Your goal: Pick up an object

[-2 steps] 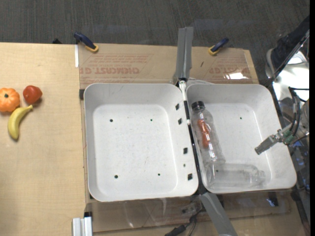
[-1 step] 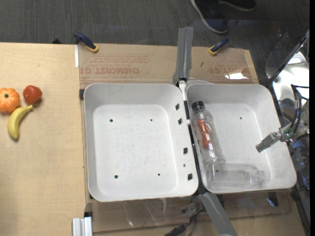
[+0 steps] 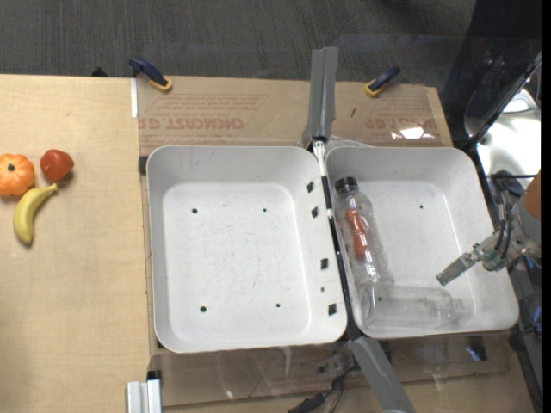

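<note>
A clear plastic bottle (image 3: 358, 236) with a black cap and an orange label lies along the left wall of the right bin (image 3: 465, 179), cap toward the far side. A second clear plastic container (image 3: 416, 305) lies on its side along that bin's near wall, by the bottle's base. My gripper (image 3: 451, 273) reaches in over the right bin's right rim and hangs low above the near right part of the floor. It is just above and right of the clear container, and I see nothing held in it.
The left bin (image 3: 172, 231) sits beside the right one, with a grey divider post (image 3: 323, 93) between them at the back. An orange (image 3: 15, 175), a red fruit (image 3: 57, 165) and a banana (image 3: 30, 212) lie on the wooden bench at far left. Clamps (image 3: 151, 73) hold the cardboard behind.
</note>
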{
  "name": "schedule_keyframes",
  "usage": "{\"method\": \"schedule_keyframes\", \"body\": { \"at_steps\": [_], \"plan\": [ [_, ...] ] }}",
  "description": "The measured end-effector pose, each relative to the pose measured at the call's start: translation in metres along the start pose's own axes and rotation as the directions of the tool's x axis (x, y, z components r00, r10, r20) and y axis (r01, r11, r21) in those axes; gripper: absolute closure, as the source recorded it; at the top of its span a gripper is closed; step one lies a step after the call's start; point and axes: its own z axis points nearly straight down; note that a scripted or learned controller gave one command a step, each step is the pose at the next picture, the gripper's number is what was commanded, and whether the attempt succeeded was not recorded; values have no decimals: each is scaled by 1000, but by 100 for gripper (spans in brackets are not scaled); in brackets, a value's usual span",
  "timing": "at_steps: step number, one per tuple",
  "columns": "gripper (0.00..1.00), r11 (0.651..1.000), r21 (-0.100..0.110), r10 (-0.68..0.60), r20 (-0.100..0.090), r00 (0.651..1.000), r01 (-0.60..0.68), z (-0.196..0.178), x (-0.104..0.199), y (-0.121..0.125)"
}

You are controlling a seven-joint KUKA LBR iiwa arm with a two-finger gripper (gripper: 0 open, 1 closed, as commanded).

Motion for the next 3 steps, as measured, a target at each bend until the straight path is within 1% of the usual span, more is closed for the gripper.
{"method": "schedule_keyframes", "body": {
  "at_steps": [1,2,3],
  "plan": [
    [0,964,-1,267,3,964,-267,-77,-11,7],
    [0,979,1,204,0,979,-204,-2,7,4],
    [0,920,-1,391,2,920,-391,-64,4,3]
  ]
}}
